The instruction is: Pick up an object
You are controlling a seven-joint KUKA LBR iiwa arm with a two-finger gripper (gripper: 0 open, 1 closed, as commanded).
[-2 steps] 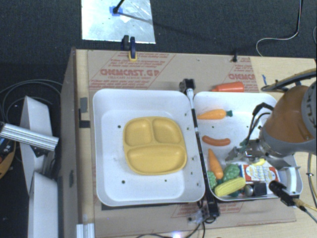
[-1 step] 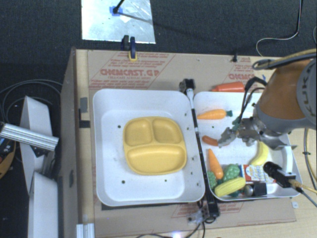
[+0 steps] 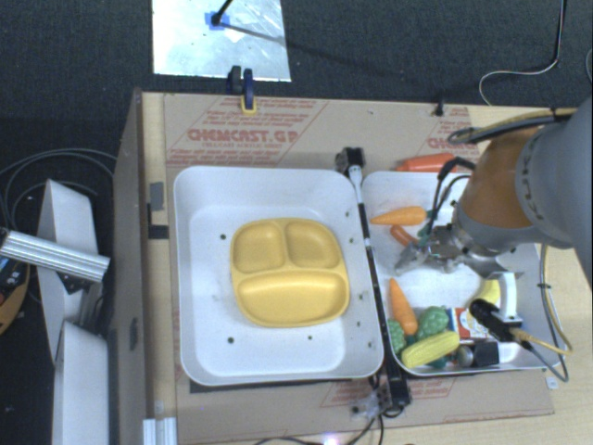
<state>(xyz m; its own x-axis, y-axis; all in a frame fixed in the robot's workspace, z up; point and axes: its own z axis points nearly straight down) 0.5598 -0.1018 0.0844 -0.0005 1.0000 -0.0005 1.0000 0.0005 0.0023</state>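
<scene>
The yellow tray [image 3: 288, 272], a smooth moulded plastic plate with three compartments, lay in the middle of the left bin [image 3: 208, 221], and everything else stood to its right. Just past the divider, inside the right bin [image 3: 380, 193], a glossy orange carrot [image 3: 398, 216] lay near the far wall, right of the tray's upper edge. A second, slimmer carrot [image 3: 400, 306] sat level with the tray's lower edge, and beside it were a knobbly green broccoli piece [image 3: 432, 322] and a ridged yellow corn cob [image 3: 430, 348].

The gripper [image 3: 428, 248] hung low between the two carrots, on the end of the grey arm with its orange band. Whether the claw was apart or together could not be told; the metal parts were too cluttered to read.

Judging by this, nothing had been lifted yet. Every toy rested on the bin floor, so the grasp and the lift were both left to do.
</scene>
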